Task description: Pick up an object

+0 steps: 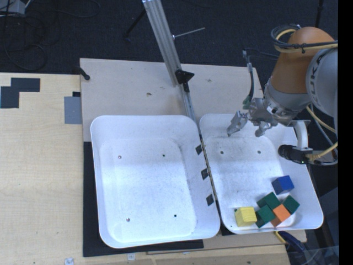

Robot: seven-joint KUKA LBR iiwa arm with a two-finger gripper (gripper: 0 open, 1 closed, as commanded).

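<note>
Camera view puts you at the approach step: gripper (249, 125) hangs spread and bare over the right bin's (242, 159) far end. Blocks (268, 207) cluster at its near corner; next, travel there and descend onto 1.

Blocks (268, 207) cluster in the right bin's (231, 164) near corner, left bin (110, 148) alongside.

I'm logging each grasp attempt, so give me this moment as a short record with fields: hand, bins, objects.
hand: hand spread open above the far end of the right bin, nothing between its fingers
left bin: left bin, beside the right one
objects: blue block, green blocks, orange block, yellow block
object location: clustered in the right bin's near right corner
task state: nothing picked up yet
</note>
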